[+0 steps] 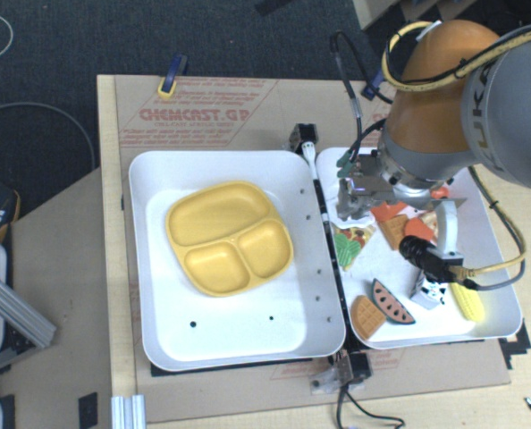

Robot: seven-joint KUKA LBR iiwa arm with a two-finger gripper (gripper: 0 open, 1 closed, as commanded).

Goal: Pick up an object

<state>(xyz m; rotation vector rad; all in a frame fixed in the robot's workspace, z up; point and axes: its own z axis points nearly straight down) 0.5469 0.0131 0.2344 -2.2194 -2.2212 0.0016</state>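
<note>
The pincer (350, 206) is down in the right bin (444, 331), at its upper left corner, right next to the divider between the 2 bins. Can't tell if it's apart or together, since the grey and orange arm (444, 88) hangs over it and the angle hides the tips. I don't see anything gripped in it.

Just below the pincer, touching or nearly so, lies a green and yellow piece (349, 244) with a bit of red on it. Beside that, toward the bin's middle, there's an orange piece (391, 224). Further down, near the front wall, a watermelon slice (393, 302) leans against a brown waffle-looking piece (366, 318). To the right of those are a small white block with black dots (430, 295) and a yellow piece (467, 301).

The left bin (145, 239) holds 1 yellow divided plate (230, 239) with 3 compartments, sitting flat, well apart from the pincer. Both bins sit on the table (113, 150), with a blue and yellow clip (170, 77) at its far edge.
</note>
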